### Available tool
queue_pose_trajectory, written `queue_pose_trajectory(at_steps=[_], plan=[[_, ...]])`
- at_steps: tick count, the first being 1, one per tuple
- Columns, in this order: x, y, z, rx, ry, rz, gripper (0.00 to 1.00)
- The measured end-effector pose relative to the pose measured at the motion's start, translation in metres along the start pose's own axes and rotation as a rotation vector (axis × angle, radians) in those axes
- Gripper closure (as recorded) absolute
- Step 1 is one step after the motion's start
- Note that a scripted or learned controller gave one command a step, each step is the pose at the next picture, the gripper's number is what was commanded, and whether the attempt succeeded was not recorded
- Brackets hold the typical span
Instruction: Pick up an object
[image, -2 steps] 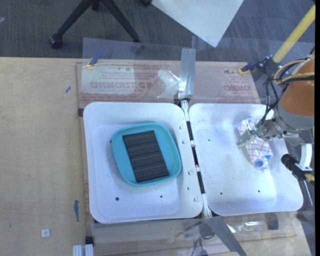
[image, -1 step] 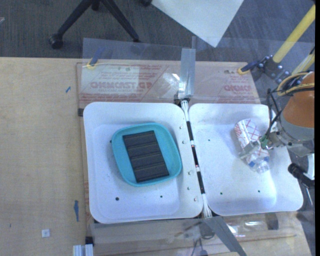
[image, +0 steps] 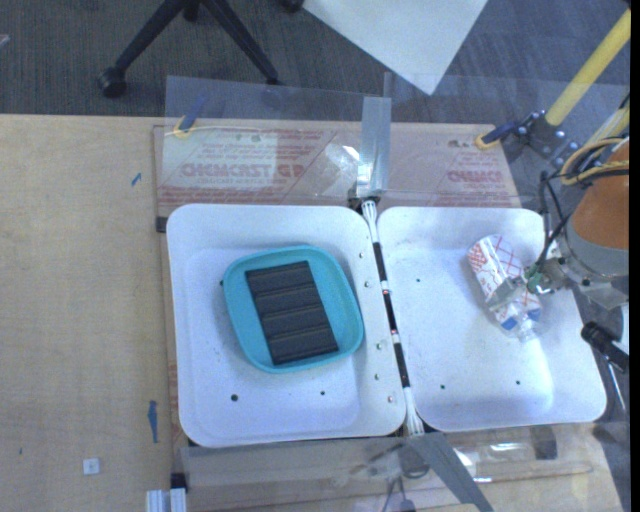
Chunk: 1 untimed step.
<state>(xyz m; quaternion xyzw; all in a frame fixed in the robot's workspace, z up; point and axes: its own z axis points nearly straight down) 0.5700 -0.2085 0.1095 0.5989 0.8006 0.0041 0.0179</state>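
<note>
A crumpled white packet (image: 500, 283) with red and blue print lies in the right bin (image: 450, 370), toward its far right side. My gripper (image: 533, 284) reaches in from the right and sits at the packet's right edge, touching or just above it. The grey arm with its orange band (image: 606, 215) rises behind it. In the left bin (image: 200, 400) a teal square dish (image: 240, 330) holds a dark grey ridged block (image: 291, 312).
The two bins meet at a central seam (image: 388, 310). A clear plastic sheet (image: 270, 165) is taped to the bench behind the bins. Cables and a yellow bar (image: 590, 70) hang at the far right near the arm.
</note>
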Motion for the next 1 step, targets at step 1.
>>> queue_pose_trajectory(at_steps=[1], plan=[[0.0442,0.0702,-0.0804,0.033,0.019,0.29,1.0]])
